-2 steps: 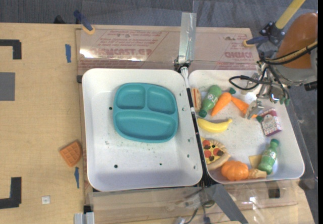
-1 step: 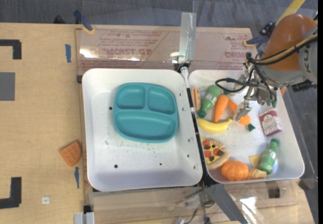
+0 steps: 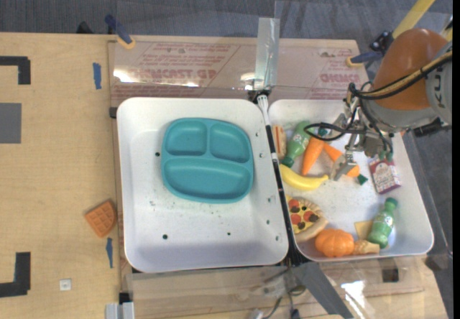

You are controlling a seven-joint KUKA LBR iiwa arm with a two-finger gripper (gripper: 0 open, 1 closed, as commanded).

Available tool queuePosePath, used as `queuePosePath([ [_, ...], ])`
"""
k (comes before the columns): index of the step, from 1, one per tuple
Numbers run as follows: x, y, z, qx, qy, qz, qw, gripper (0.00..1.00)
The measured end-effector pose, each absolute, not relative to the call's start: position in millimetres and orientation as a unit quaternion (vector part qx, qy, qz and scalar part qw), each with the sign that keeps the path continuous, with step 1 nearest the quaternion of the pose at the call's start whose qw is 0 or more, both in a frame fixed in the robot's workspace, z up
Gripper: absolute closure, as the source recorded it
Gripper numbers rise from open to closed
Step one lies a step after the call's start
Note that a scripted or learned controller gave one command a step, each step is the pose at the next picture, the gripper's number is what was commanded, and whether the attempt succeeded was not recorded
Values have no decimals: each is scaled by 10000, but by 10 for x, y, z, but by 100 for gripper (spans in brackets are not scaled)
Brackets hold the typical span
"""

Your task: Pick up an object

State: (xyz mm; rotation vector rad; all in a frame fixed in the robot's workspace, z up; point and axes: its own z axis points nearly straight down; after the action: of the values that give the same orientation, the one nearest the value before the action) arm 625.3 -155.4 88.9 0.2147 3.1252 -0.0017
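Note:
The right bin [image 3: 420, 220] holds several toy foods: a carrot [image 3: 311, 156], a banana [image 3: 302, 180], a pizza slice [image 3: 305, 214], an orange pumpkin [image 3: 335, 242], a green bottle [image 3: 383, 223] and a red-and-white packet [image 3: 386, 176]. My gripper [image 3: 351, 164] hangs low over the upper middle of this bin. It is just right of the carrot, left of the packet and above a small orange piece [image 3: 351, 172]. Cables and the wrist body cover its tip. Nothing is seen held in it.
The left bin [image 3: 144, 238] carries a teal divided plate [image 3: 208, 159]. A green toy [image 3: 297, 142] lies by the divider between the bins. A small waffle [image 3: 100, 218] rests on the wooden bench left of the bins. A clear panel [image 3: 267, 52] stands behind them.

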Motion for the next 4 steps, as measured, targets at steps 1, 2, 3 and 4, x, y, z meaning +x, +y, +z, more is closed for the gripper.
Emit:
queuePosePath([
  [1, 6301, -1549, 1043, 676, 9976, -16, 122, 100],
  [2, 6297, -1545, 1031, 673, 9977, -15, 112, 0],
  [3, 6293, -1072, 893, 198, 9998, -2, 55, 0],
  [4, 5769, -1119, 902, 377, 9993, 0, 60, 0],
])
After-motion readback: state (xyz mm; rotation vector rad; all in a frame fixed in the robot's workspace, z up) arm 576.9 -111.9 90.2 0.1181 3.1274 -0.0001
